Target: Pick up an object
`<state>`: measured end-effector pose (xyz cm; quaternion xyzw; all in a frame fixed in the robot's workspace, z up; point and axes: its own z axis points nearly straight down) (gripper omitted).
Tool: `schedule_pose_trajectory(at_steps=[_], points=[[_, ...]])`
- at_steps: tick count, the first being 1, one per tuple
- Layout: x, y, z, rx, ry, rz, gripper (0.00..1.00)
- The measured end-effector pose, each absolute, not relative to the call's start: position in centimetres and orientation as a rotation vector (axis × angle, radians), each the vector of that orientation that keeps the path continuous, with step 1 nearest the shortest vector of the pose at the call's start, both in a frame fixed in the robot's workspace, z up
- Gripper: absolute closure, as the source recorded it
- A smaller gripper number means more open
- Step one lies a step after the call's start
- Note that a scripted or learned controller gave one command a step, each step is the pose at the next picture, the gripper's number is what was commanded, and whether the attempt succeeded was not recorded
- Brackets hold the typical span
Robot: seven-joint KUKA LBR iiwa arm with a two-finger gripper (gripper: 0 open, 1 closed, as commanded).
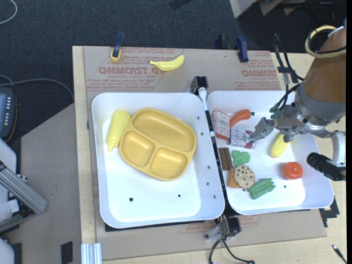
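Note:
The right bin (308, 194) holds several toy foods: an orange carrot (240, 116), a red-and-white packet (222, 124), a brown bar (224, 157), a green piece (240, 158), a speckled cookie (243, 175), a green pea pod (262, 187), a red tomato (293, 170) and a yellow corn cob (279, 146). My gripper (273, 132) hangs low over the middle of this bin, just above the corn cob and right of a second small packet (240, 137). Nothing can be seen in its grasp.
The left bin (110, 197) holds a yellow divided plate (158, 143) and a yellow bottle (116, 128). A toy banana (168, 64) lies on the cardboard behind the bins. Blue clamps (241, 48) stand at the back edge. Cables trail beside the arm.

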<state>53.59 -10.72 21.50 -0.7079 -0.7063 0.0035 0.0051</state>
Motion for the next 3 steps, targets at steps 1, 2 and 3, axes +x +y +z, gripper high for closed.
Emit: schedule_pose_trajectory(at_steps=[1, 2, 3], points=[[53.9, -10.7, 22.1, -2.221, -2.222, -0.001, 0.0], [54.3, -10.4, 15.9, -2.216, -2.216, 0.006, 0.0], [53.5, -9.8, 11.2, -2.217, -2.216, 0.005, 0.0]])
